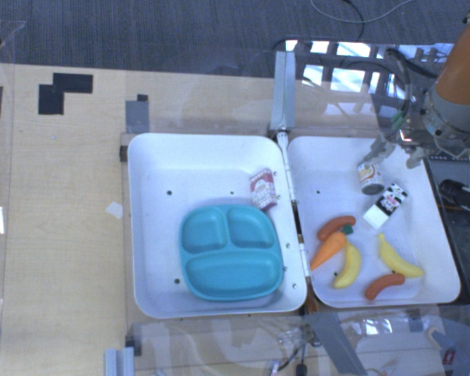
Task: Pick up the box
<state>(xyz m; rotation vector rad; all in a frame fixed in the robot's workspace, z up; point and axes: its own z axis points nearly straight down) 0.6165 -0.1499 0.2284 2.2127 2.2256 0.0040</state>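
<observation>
Jaws spread apart and empty, the grey two-finger gripper [392, 149] of the orange-banded arm hangs over the far side of the right-hand shallow white bin [446, 284] on the counter. Its target, a small white-and-black cardboard box [385, 204], lies tilted on the bin floor just nearer the camera than the gripper, with a small grey-and-brown can [370, 178] between the two, close under one finger. A carrot-shaped orange toy [328, 251], two yellow bananas and two red sausages sit farther toward the camera from the box. The pick appears to be in its approach stage; the next move would call for shifting past the can, centring over the box and descending.
</observation>
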